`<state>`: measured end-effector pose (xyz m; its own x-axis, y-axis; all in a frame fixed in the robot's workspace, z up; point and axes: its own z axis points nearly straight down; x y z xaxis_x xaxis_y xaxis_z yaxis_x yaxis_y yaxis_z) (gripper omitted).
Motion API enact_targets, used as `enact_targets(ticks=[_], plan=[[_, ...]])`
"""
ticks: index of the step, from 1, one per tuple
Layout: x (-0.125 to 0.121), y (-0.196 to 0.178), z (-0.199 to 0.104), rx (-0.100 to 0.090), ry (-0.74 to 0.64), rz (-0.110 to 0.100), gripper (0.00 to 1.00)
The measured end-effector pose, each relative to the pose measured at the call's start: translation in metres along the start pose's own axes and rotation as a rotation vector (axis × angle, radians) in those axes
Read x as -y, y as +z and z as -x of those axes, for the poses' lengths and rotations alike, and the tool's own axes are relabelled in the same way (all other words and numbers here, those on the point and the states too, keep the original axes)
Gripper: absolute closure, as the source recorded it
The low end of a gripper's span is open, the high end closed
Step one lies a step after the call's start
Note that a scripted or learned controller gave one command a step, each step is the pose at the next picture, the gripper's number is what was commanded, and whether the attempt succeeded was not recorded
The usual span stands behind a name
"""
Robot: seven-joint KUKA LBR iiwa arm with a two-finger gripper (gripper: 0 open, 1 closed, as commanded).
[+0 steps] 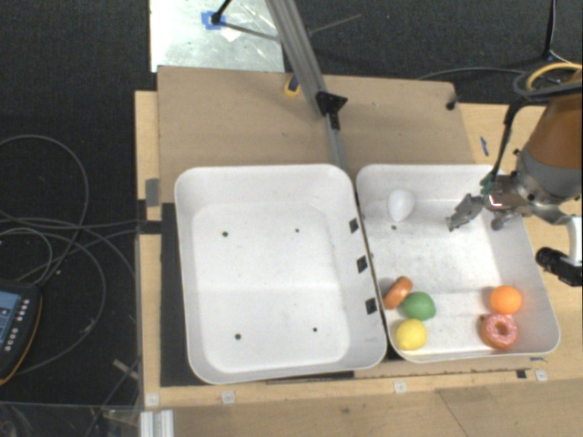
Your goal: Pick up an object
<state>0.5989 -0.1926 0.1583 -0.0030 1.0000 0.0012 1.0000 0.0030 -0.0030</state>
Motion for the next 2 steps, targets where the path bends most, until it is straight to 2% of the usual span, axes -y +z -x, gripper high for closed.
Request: enact_targets(ticks=[1,2], plan=[[0.006,0.055,0.008,0.001,0.003,0.0,0.0],[0.003,0.041,0.009,0.002,0.002,0.007,1.0]])
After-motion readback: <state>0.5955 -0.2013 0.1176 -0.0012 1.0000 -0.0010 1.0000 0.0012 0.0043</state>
